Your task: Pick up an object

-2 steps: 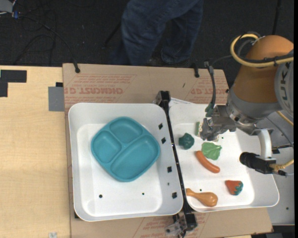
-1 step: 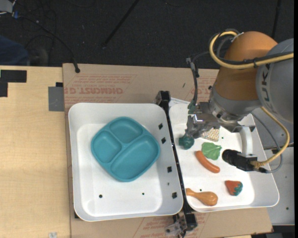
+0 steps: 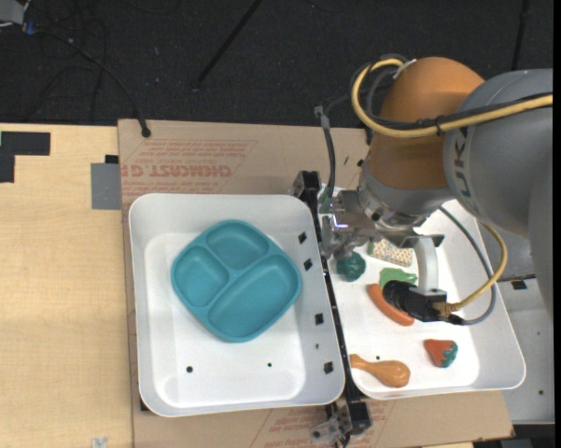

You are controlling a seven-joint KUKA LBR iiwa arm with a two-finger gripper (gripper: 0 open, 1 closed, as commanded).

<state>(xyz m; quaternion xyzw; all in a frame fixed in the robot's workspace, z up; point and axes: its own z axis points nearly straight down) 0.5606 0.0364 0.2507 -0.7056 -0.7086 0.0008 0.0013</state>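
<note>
We judge this the reaching step: the gripper hangs low in the right bin, just above a small teal ball — the likeliest target — though we cannot tell how it is set. Next comes a straight descent. Right of the ball lie a carrot, a chicken drumstick and a strawberry; left of it, the left bin holds a teal divided plate.

You are looking at a light wooden worktop. A printed cardboard sheet is lying on it, carrying two white bins.
</note>
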